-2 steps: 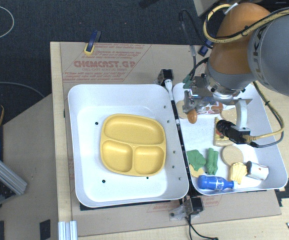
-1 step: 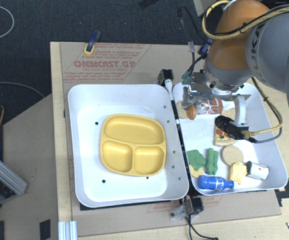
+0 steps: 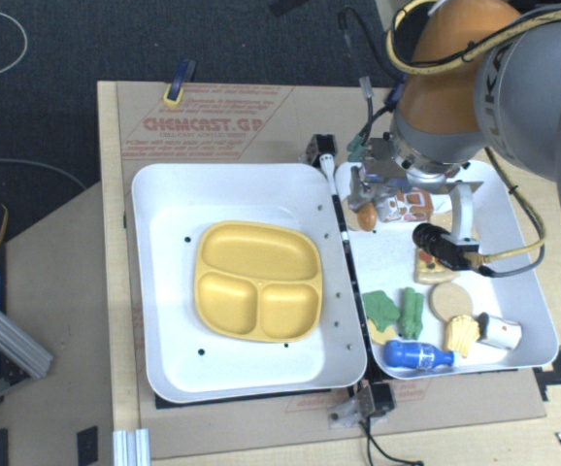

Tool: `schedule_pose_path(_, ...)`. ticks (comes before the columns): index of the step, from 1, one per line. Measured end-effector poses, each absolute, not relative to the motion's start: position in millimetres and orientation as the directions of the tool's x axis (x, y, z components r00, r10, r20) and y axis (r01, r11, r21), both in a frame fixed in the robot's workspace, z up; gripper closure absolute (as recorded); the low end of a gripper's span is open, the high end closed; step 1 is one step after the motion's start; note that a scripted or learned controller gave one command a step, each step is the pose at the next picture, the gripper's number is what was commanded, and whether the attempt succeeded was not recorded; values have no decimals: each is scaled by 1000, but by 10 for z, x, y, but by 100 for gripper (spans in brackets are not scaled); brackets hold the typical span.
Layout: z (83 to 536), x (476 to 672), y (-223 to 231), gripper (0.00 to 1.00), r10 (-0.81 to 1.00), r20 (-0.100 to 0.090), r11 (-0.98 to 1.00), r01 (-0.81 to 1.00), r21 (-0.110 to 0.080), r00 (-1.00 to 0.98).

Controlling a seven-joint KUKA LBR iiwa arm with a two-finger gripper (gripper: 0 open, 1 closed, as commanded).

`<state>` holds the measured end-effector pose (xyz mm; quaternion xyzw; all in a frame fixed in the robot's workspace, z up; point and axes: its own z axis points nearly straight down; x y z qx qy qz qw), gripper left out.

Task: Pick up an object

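Two white bins sat side by side: the left bin (image 3: 154, 260) held one yellow divided tray (image 3: 257, 281) with open room around it. The right bin (image 3: 538, 304) was crowded along its near edge with small objects, including one blue bottle (image 3: 416, 355). The pincer (image 3: 378, 190) hung over its far end; its state I could not tell. The surface (image 3: 203, 124) read "CHEMCAST".

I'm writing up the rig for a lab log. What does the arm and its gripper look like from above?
The arm is a thick, rounded grey body with a glossy orange band above the wrist. A yellow-and-black cable loops over the orange part, and another runs off along the right bin. Below the orange sits a silver ring, then the gripper, a small metal-and-black assembly with thin wires.
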<state>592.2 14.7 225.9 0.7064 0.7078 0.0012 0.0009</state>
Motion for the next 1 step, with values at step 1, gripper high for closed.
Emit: schedule_pose_path(1, 2221, 5975, -33, 100, 1000, -1, -2, 1000, 2, 2)
